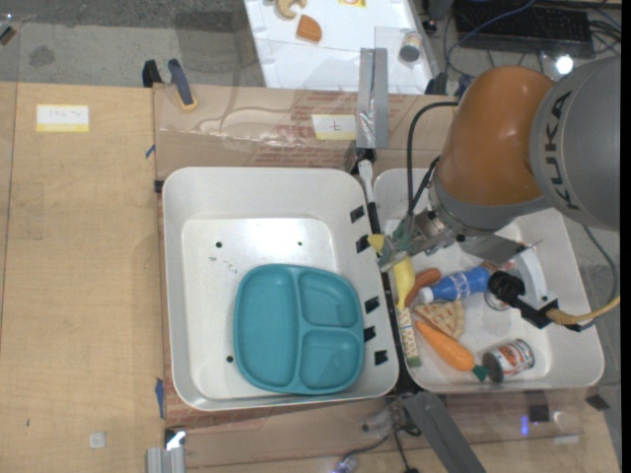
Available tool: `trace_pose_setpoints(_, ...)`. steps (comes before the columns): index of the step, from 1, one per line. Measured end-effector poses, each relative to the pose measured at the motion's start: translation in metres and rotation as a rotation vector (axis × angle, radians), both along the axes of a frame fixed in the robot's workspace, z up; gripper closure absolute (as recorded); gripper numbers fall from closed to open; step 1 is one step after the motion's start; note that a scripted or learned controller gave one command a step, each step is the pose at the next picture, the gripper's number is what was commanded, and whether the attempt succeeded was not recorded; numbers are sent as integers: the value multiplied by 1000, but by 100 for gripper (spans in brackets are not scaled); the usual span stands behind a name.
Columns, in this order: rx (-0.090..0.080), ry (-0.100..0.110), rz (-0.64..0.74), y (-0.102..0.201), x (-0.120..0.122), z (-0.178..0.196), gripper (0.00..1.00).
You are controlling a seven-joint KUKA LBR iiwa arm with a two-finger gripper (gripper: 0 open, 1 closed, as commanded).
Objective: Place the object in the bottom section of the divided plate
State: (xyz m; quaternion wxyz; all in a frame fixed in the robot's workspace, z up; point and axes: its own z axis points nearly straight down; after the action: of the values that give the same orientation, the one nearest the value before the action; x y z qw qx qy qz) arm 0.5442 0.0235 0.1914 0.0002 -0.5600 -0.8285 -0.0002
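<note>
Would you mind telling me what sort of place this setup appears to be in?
Probably a robotics lab. A KUKA arm works over two white bins taped to a cardboard-covered bench, one holding a teal divided plate, the other toy food such as a carrot. Cables and a keyboard lie behind.

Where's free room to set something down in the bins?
Left bin: bare floor above and left of the teal divided plate, whose sections are all bare. Right bin: crowded; carrot, bottle, can packed under the arm.

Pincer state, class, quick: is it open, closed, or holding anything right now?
Pincer: cannot be told. It sits low over the left edge of the right bin, above the banana, under the arm's bulk.
</note>
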Motion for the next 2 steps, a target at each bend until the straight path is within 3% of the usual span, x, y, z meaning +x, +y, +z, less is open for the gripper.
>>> trace_pose_setpoints(1,0,-1,-69,68,-11,0,100)
trace_pose_setpoints(2,1,-3,17,132,-21,20,100)
